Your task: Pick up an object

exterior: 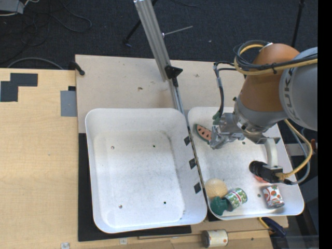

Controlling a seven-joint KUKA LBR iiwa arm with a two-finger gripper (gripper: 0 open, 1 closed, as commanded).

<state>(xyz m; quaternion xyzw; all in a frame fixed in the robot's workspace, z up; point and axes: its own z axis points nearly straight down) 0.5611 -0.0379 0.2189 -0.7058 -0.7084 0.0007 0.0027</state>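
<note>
Claw [217,140] low over the right bin [295,204], spread or pressed together impossible to tell, just right of a flat brown-pink oval object [203,132] by the bin's left wall, well above a green-banded can [236,197] and beige ball [216,187].

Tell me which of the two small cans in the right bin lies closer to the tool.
The green-banded can, lying beside the green object and beige ball. The red-patterned can sits farther out, near the bin's right corner; the tool hovers upper-left.
</note>
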